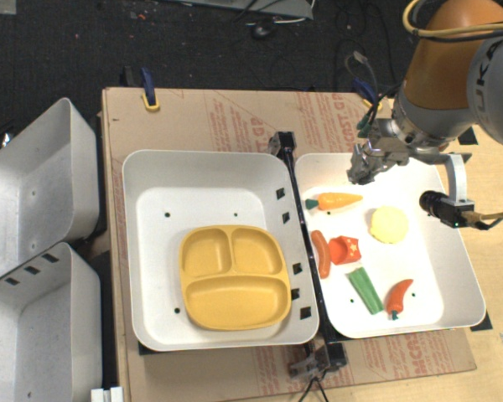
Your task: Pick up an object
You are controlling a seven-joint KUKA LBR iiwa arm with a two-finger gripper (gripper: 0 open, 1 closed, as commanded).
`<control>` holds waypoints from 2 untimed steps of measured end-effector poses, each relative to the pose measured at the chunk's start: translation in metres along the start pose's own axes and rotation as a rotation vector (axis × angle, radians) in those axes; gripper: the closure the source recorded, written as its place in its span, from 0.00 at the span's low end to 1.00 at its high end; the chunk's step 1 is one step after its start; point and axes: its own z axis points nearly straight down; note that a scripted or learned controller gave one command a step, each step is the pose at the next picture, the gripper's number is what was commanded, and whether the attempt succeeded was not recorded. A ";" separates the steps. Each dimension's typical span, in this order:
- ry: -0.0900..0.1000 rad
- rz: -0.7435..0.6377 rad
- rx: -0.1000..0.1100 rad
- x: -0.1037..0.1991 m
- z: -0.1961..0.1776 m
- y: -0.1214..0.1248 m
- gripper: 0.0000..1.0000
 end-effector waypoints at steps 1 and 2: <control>0.000 0.000 0.001 0.052 0.015 0.001 1.00; 0.000 -0.001 -0.002 0.104 0.008 0.010 1.00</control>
